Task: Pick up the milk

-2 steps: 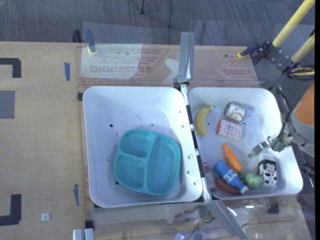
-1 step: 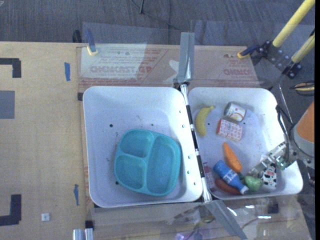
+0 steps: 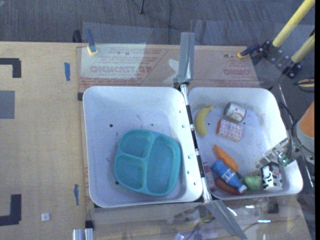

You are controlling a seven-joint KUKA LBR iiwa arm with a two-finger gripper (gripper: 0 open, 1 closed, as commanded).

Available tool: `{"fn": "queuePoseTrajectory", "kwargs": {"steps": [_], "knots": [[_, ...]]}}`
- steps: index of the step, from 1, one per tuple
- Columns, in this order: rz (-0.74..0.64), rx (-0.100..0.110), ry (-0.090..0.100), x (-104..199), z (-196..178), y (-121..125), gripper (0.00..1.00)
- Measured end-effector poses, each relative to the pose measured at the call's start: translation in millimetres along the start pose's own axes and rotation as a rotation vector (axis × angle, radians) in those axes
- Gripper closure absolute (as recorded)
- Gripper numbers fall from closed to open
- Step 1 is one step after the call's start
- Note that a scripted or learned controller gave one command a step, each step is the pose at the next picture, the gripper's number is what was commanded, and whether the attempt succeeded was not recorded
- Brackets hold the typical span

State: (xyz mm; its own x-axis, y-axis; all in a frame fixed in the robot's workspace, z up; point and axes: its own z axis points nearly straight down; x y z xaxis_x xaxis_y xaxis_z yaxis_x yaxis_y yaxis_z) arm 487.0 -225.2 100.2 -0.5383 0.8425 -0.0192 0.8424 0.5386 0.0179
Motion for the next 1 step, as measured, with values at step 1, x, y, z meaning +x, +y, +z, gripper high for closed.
{"fn": "queuePoseTrajectory", "kwargs": {"steps": [1], "knots": [[0.244,0.018,0.014,21.6,-119.5,61.2,1.0]]}}
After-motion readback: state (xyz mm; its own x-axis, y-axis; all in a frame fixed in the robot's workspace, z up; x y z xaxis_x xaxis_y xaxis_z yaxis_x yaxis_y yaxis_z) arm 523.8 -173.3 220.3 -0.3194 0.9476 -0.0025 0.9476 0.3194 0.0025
